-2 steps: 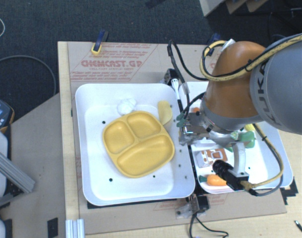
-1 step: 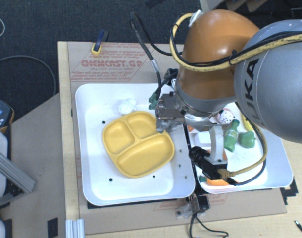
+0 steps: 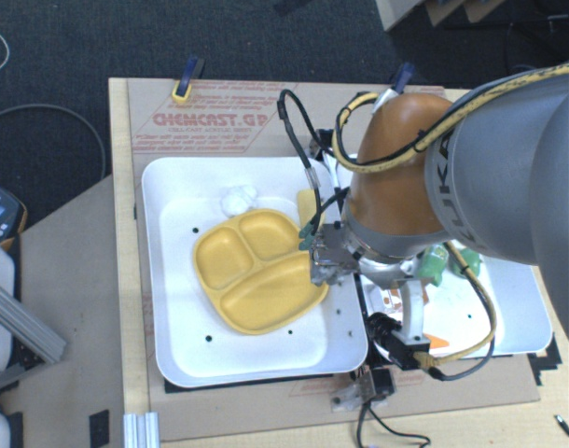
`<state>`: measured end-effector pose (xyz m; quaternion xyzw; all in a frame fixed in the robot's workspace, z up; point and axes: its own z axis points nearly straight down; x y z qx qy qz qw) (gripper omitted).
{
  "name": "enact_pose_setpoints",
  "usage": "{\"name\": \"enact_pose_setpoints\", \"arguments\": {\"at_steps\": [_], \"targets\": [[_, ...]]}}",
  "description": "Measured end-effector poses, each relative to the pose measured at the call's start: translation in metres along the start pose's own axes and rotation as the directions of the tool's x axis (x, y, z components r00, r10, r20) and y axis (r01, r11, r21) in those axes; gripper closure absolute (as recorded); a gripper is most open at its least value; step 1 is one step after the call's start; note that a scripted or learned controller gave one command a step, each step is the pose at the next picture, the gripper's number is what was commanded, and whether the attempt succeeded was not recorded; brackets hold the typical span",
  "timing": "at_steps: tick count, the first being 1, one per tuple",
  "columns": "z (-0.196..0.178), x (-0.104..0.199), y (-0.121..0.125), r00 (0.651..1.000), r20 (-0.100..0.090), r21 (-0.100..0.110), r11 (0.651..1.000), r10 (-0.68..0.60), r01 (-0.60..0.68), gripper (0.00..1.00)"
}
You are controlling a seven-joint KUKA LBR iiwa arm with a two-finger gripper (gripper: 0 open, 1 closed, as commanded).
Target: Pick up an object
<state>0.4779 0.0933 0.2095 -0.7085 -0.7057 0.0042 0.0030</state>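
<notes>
Dark carpet [image 3: 126,26] surrounds bench [image 3: 219,110]; hand [image 3: 324,267] near yellow tray [image 3: 256,269], grip unclear.

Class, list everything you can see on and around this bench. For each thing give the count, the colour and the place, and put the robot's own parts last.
Shallow white plastic bins: two, white, side by side on the bench.
Yellow three-compartment plastic tray: one, yellow, middle of the left bin.
Small white crumpled lump: one, white, left bin, just behind the tray.
Green object: one, green, right bin, partly hidden by the arm.
Orange object: one, orange, right bin, near its front.
Brown cardboard sheet: one, brown with red print, under the bins.
Arm: one, grey with orange band, over the bins' shared edge.
Gripper: one, dark, at the tray's right rim.
</notes>
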Motion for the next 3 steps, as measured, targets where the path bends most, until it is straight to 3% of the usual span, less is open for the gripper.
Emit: {"name": "enact_pose_setpoints", "arguments": {"at_steps": [1, 2, 3], "targets": [[-0.187, 0.042, 0.019, 1.0, -0.009, -0.031, 0.999, -0.01, 0.01, 1.0], [-0.187, 0.04, 0.018, 1.0, -0.001, -0.014, 1.0, -0.006, 0.006, 1.0], [-0.198, 0.041, 0.018, 1.0, -0.001, -0.015, 1.0, -0.007, 0.007, 1.0]]}}
